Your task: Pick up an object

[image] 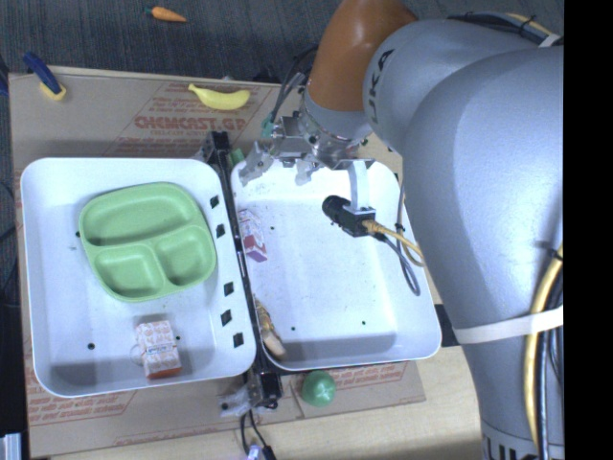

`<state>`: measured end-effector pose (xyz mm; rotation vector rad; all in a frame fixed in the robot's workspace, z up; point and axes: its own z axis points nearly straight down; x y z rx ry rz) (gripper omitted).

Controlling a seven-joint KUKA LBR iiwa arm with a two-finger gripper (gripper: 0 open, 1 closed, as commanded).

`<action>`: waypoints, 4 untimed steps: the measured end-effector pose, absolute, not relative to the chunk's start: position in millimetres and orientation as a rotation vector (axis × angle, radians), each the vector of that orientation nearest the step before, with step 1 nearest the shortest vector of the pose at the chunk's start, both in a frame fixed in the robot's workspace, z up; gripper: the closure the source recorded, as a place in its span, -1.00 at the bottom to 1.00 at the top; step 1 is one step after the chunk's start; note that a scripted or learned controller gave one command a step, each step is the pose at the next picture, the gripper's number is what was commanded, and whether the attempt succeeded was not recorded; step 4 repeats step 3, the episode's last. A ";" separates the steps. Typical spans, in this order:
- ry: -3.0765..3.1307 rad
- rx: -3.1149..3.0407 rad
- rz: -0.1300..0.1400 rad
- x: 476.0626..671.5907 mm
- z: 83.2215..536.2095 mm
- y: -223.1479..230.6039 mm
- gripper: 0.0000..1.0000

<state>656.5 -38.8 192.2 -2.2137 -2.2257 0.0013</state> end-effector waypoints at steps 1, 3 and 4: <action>-2.226 -2.214 0.001 656.5 192.2 -38.8 -1.00; -2.226 -2.214 0.001 656.5 192.2 -38.8 -1.00; -2.226 -2.214 0.001 656.5 192.2 -38.8 -1.00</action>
